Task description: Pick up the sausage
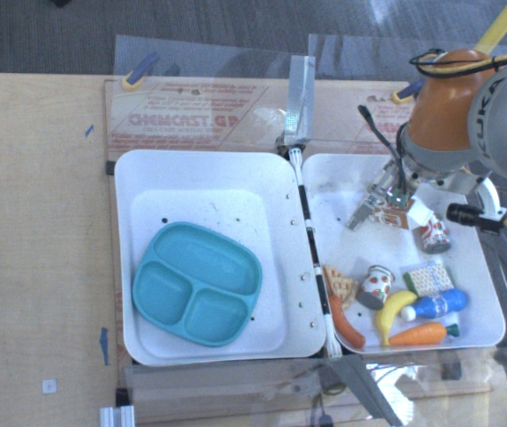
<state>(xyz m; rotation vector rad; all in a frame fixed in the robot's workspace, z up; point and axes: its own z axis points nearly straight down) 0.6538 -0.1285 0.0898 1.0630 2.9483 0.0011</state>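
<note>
Roughly, your picture of things:

Sausage: the reddish-orange sausage (345, 323) lies in the right bin (494, 314), at its front left corner, hard against the wall that divides the two bins.
Neighbours: a waffle-patterned wedge (340, 285) touches its upper end; the banana (393, 312) and carrot (419, 334) sit just to its right.
Hand: your hand (383, 198) hovers over the back of the right bin, well apart from the sausage; I cannot tell how wide it stands, and nothing shows between its tips.
Handling: you can expect a light, stiff plastic toy with a smooth, rounded skin, likely to roll or squirt out of a pinch.
Hold: take it across its middle, where it looks thickest.
Risk: the bin wall crowds one side, so you may find little room for a tip there.
Left bin: a blue divided plate (198, 283) sits in it, away from your work.
</note>
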